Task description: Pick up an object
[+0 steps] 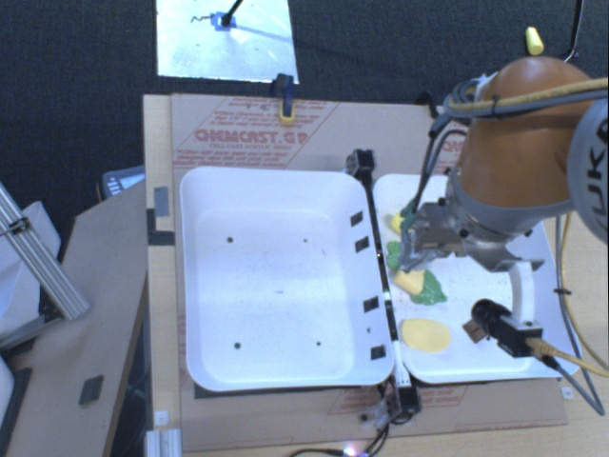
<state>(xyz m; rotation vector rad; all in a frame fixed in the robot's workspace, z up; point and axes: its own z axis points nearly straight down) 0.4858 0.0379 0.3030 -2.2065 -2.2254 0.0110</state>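
- While the grey arm (519, 112) w/ its orange band leans in from the view's right, cam view has the gripper (411, 253) low over the right-hand bin (457, 365), close to that bin's left wall.
- Gripper state: can't tell. The wrist bulk sits over it, so how far open it is, and whether it has hold of anything, isn't readable.
- Objs to pick all lie in the right-hand bin, bunched on its left side.
- Yellow block (409, 282) is just below the gripper in the view, touching the green piece (430, 290) on its right.
- Yellow oval disc (425, 335) lies flat nearer the bin's front wall, a little apart from the block.
- Small yellow bit (393, 223) sits toward the back-left corner, above the gripper in the view.
- Small green bit (393, 253) hugs the left wall, btwn the small yellow bit and the block.
- Left-hand bin (276, 274) stands side by side w/ the other, joined along a row of black clips (371, 305).
- Both bins rest on a cardboard sheet (247, 131) w/ red print.
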